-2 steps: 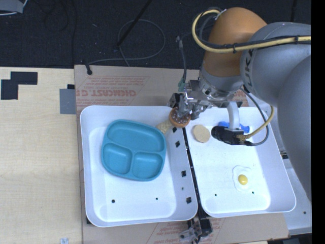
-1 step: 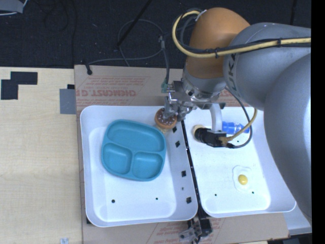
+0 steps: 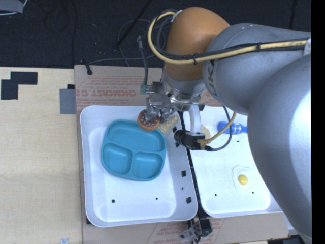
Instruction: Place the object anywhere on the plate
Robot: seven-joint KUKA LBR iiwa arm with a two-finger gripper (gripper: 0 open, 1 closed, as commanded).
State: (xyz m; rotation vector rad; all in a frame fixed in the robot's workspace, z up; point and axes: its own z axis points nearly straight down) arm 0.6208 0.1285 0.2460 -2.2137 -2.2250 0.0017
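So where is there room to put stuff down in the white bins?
Left bin: a bare strip below the blue plate, toward the near rim. Right bin: bare floor between the fried egg toy and the middle divider. It's crowded at the plate's top edge, where the gripper and a small brown object sit.
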